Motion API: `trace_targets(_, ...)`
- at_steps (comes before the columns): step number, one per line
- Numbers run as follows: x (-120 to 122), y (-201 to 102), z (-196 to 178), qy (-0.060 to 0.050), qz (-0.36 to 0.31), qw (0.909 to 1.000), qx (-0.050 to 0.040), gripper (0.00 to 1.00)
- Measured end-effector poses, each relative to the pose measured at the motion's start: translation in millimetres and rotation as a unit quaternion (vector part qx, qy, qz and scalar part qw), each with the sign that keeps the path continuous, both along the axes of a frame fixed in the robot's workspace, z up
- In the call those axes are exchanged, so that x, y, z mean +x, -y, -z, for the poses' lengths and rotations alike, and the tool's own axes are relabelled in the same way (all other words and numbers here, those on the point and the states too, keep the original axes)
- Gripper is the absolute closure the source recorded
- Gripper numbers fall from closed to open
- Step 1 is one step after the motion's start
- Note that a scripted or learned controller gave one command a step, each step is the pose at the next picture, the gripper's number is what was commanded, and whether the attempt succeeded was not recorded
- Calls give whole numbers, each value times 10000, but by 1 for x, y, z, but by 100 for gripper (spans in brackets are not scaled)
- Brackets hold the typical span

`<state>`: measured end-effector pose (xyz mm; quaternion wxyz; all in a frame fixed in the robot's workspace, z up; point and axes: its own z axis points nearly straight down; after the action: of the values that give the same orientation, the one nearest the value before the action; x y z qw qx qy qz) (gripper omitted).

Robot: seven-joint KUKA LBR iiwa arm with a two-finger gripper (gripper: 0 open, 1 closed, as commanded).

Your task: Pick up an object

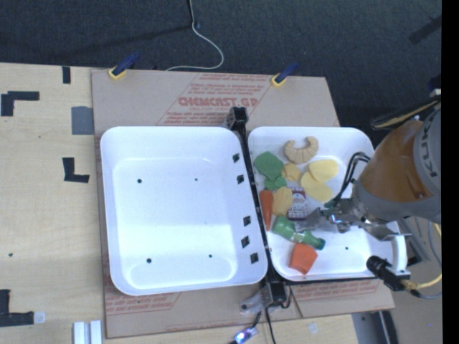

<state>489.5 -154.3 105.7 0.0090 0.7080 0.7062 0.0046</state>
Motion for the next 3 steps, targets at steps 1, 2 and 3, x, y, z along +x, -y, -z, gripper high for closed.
trace_targets(1, 38, -40, 18, -35, -21, 10000, 0, 0)
trace_targets(2, 34, -41, 11, -91, -18, 10000, 22, 100)
trace_targets(3, 85, -40, 22, -103, -25, 9999, 31, 100)
